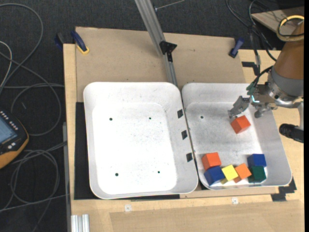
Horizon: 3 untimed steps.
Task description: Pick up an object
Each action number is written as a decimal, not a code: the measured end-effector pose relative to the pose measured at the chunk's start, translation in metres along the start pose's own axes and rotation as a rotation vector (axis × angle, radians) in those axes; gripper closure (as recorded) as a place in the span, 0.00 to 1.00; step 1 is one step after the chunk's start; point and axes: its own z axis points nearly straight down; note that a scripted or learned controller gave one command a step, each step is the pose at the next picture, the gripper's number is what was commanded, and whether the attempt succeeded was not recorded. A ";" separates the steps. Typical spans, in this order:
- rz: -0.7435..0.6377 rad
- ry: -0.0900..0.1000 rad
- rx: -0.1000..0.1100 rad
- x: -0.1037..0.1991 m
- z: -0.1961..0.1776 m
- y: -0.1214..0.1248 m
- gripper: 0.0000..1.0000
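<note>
At the far left of the frame, on the dark floor, lies a yellow-and-black handheld unit (8, 135) among loose cables (29, 81). The wooden bench (125, 52) starts just right of it, with a blue clamp (79, 41) at its upper left corner and another blue clamp (236, 47) toward the upper right. A grey metal pole (154, 30) slants down from the top centre and ends where the two bins meet.

The left bin (91, 105) sits at centre left, white, with faint specks and a few small dark dots on its floor. Touching its right rim is the right bin (193, 93), and all the blocks lie in there.

Along the lower edge of the right bin sits a cluster: an orange block (210, 160), with a blue block (214, 175) just below it, then a yellow block (229, 172), a smaller orange block (243, 170), and at the right end a blue block (257, 159) above a green block (258, 174).

Apart from that cluster, in the upper middle of the right bin, is a lone orange cube (240, 124), tilted. My gripper (250, 111) hangs just above it at centre right; my jaws stand spread, one finger (237, 108) at the cube's upper left and the other up to its right, with nothing held between them. My arm (289, 71) reaches in from the right edge.
</note>
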 end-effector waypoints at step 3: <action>0.002 -0.010 -0.016 0.005 0.090 -0.002 0.00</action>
